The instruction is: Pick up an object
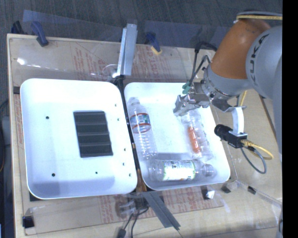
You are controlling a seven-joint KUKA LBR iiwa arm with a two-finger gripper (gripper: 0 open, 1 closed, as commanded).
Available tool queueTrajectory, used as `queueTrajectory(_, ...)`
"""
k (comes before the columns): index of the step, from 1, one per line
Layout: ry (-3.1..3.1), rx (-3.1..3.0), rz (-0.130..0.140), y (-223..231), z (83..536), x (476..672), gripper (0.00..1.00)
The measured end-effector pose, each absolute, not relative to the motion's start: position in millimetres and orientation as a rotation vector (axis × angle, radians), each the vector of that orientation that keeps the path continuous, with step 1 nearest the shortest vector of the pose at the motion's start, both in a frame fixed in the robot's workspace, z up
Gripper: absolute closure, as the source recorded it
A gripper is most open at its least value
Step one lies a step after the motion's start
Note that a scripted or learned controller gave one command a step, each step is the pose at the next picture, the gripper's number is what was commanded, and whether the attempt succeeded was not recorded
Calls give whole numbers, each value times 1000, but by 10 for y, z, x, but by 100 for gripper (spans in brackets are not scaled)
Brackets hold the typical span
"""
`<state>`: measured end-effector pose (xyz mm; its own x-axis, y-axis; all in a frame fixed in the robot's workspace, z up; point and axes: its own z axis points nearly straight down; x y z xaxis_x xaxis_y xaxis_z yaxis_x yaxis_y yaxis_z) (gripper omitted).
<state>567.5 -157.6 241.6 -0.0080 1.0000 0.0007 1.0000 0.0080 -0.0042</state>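
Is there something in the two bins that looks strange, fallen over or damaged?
Nothing looks damaged or spilled. In the right bin, three clear plastic bottles lie on their sides: one by the left wall, one along the near wall, and one with an orange label just below the gripper. The left bin holds a flat black ribbed block.

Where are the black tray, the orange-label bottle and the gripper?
black tray [93, 133]: camera view, middle rib, left bin.
orange-label bottle [195, 136]: camera view, its orange label, right bin.
gripper [186, 104]: camera view, fingertip end above that bottle's top.
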Motion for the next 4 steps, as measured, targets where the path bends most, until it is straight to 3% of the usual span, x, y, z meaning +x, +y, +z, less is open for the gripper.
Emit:
queueTrajectory(1,-2273,-2164,5,-2085,1862,5477,0)
queueTrajectory(2,-2339,-2091,2,-2089,1648,5485,0)
queueTrajectory(3,-2357,-2075,1,-2094,1514,5727,0)
queueTrajectory(4,-2404,-2016,2,-2090,1643,5587,0)
